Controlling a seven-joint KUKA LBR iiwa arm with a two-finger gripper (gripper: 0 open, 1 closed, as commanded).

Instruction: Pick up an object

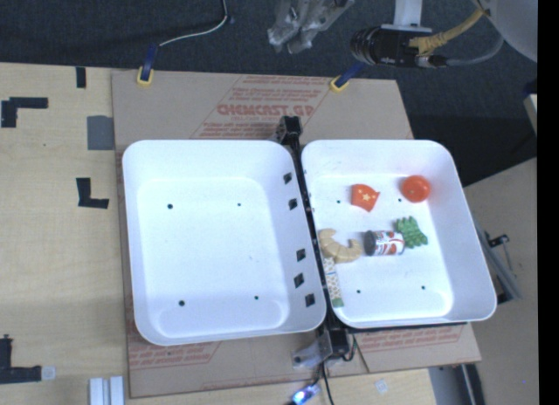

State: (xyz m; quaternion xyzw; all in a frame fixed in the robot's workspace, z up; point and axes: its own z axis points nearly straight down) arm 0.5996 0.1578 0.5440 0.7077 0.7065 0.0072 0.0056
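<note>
Camera view: gripper [295, 35] hangs above the bench's far edge, well apart from both bins; finger state blurred, cannot tell (nothing seen between them). Right bin [454, 307] holds a red wedge [364, 196], a tomato [416, 188], a green sprig [410, 233] touching a small can [384, 243], and a tan piece [336, 247] just left of the can; left bin [140, 246] beside it.

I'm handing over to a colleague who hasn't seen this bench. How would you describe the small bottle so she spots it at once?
Look in the right-hand shallow white bin, at the cluster just below its middle. The small dark bottle with a red and white label lies on its side there, between a tan curved piece and a green leafy piece. It is the only dark, cylindrical, labelled item; the two red pieces sit farther back.
</note>
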